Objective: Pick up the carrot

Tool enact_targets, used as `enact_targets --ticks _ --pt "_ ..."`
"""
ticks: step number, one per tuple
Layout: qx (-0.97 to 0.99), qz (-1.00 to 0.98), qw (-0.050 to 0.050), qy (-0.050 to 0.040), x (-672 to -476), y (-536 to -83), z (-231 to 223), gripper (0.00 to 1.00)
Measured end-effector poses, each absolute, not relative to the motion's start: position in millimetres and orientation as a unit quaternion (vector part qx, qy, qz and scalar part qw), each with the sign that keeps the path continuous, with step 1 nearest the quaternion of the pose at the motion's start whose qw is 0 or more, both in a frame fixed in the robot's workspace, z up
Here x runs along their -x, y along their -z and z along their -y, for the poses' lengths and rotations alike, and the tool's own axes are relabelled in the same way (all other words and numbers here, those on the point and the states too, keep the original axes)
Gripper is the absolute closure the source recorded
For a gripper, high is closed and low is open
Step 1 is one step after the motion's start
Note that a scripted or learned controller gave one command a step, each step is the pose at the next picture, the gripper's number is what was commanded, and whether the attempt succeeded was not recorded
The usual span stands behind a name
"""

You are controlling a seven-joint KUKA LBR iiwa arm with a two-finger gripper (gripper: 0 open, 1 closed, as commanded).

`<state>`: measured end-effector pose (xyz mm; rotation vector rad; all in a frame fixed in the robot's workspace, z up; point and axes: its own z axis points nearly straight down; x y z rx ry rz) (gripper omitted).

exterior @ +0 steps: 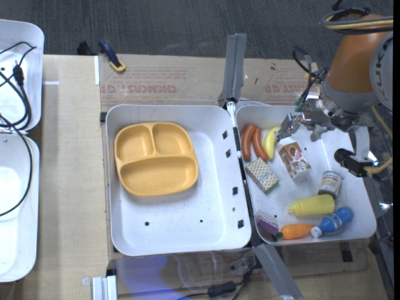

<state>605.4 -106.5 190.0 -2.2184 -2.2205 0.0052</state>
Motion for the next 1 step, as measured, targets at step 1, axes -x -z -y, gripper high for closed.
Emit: enact_targets --ticks 1 --pt "0.691 0.723 0.001 -0.0012 -518.1 -194.4 113.3 0.0"
